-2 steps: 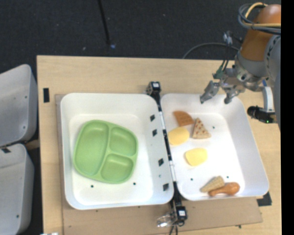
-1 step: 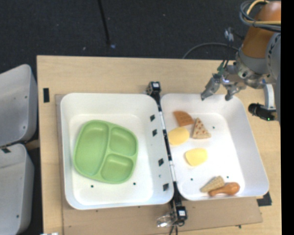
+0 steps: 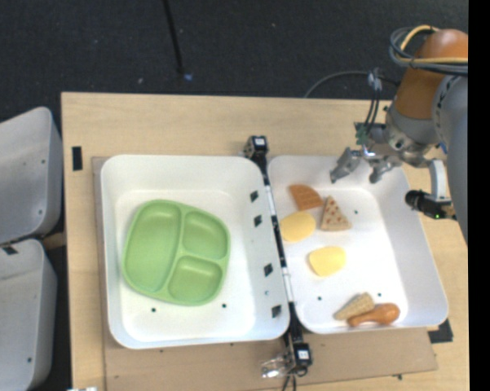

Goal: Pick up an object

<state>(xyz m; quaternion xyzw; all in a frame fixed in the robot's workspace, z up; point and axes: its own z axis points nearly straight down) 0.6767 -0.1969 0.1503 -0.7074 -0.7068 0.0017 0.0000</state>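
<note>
Pizza slice (image 3: 335, 215) lies in the right bin (image 3: 420, 259); my gripper (image 3: 362, 168) hovers spread and unladen at its far edge.

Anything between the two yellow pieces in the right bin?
No. In the camera view, bare white bin floor separates the upper yellow round piece from the lower yellow round piece.

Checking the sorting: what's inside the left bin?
The left bin holds one green divided plate, its three compartments bare. Whatever lies under the plate is covered.
</note>
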